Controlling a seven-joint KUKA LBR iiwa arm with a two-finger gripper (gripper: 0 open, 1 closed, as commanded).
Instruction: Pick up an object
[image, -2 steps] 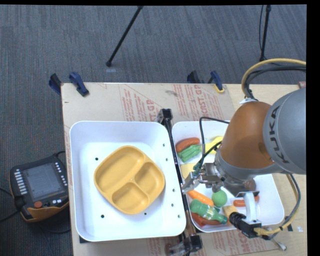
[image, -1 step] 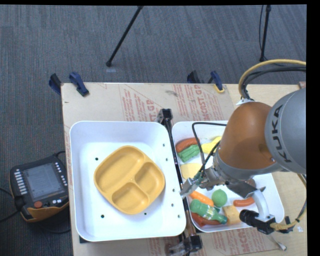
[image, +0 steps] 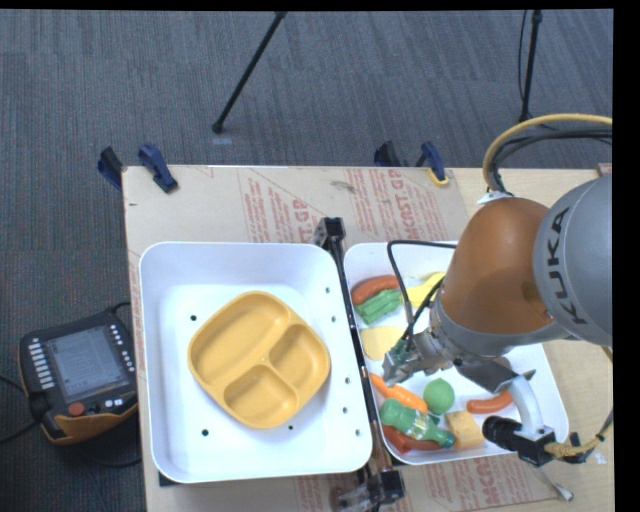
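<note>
The arm (image: 520, 270) reaches in from the right and hangs low over the right bin (image: 548, 398), its orange band covering much of that bin. The gripper (image: 408, 358) sits just above the toy food; whether it is wide or narrow, I cannot tell. In the right bin: one orange carrot (image: 392, 392), long axis running from upper left to lower right, just below the gripper. One green ball (image: 438, 396) beside it. Two red sausages, one (image: 374, 289) near the bin's top left lying almost level, another (image: 489, 404) further right. One green block (image: 380, 306) tilted below the upper sausage. One yellow disc (image: 377, 342). In the left bin (image: 170, 300): one yellow divided plate (image: 259, 357), three compartments, turned at a diagonal. Cardboard tabletop (image: 260, 195) beneath.
</note>
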